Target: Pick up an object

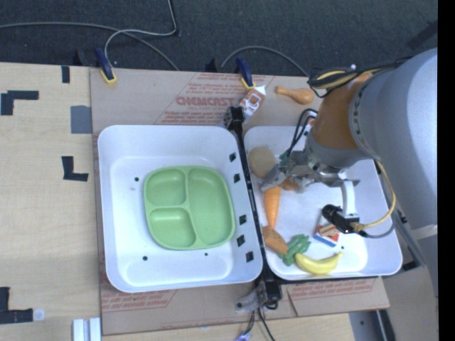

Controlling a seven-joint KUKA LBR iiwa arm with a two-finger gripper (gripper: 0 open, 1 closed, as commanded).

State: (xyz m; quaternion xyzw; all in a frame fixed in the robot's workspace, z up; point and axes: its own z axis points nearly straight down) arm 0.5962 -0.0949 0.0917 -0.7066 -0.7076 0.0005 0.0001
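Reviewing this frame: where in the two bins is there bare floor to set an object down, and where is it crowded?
Left bin: bare floor rings the green divided plate, widest along the left wall. Right bin: crowded along its left wall and front with carrot, banana and other toys, beneath the pincer.

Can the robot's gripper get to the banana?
Probably yes. The banana lies uncovered near the front edge of the right bin, and the gripper is already down in that bin, by the carrot. Only the green toy touches the banana's end.
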